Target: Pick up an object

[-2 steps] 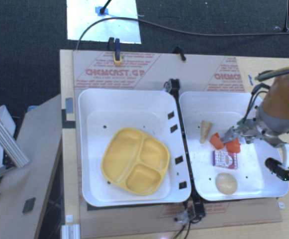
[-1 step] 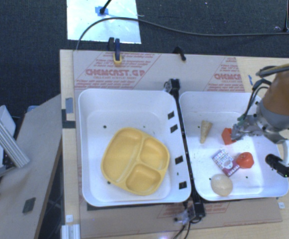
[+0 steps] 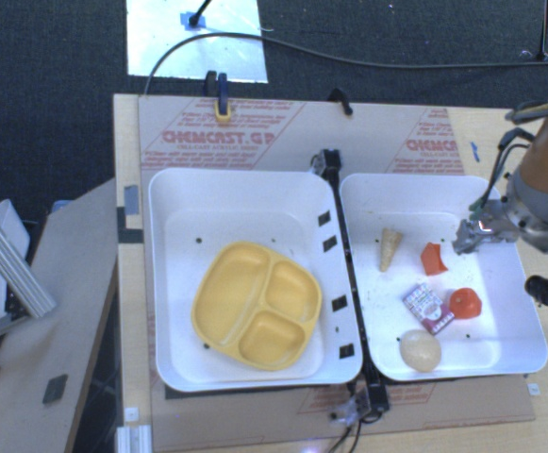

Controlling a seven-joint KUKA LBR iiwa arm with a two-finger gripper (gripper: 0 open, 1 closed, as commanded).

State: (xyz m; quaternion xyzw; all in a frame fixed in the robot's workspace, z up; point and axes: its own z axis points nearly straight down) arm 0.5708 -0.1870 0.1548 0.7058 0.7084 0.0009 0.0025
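From my console I see a plywood bench (image 3: 255,125) on dark carpet carrying two white bins: the left bin (image 3: 174,253) holds a yellow divided tray (image 3: 257,305), and the right bin (image 3: 509,347) holds a pale cone (image 3: 389,248), an orange-red wedge (image 3: 433,259), a red round piece (image 3: 465,302), a small red-and-white packet (image 3: 427,309) and a cream ball (image 3: 421,350). The gripper (image 3: 472,234) hangs over the right bin's far right side, just beside the wedge, apart from the other pieces. I cannot tell how its jaws stand, and I see nothing between them.

yellow tray (image 3: 255,308), 2 white bins (image 3: 245,192), red tomato (image 3: 465,302)
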